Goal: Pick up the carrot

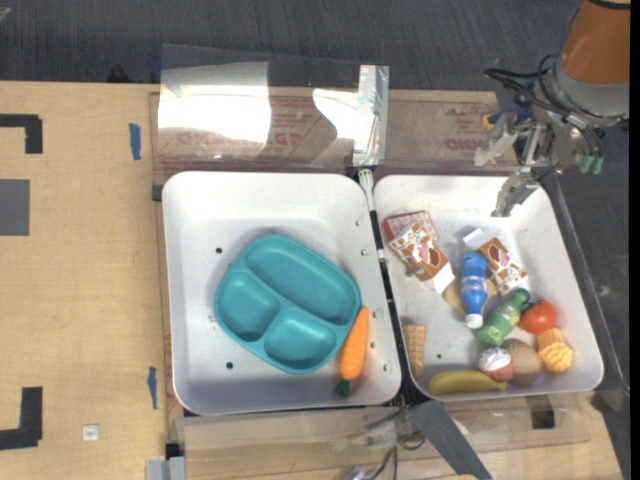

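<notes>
My fingers (507,200) hung over the far corner of the right bin (585,320); I could not tell their state. The carrot (352,345) lay well apart in the left bin (190,268), leaning against the teal tray (285,298), ungrasped.

Faint reddish print runs across the clear plastic sheet (420,133) behind the bins, and the small cartons (417,245) in the right-hand bin (570,268) bear printed faces, but none of it is legible
</notes>
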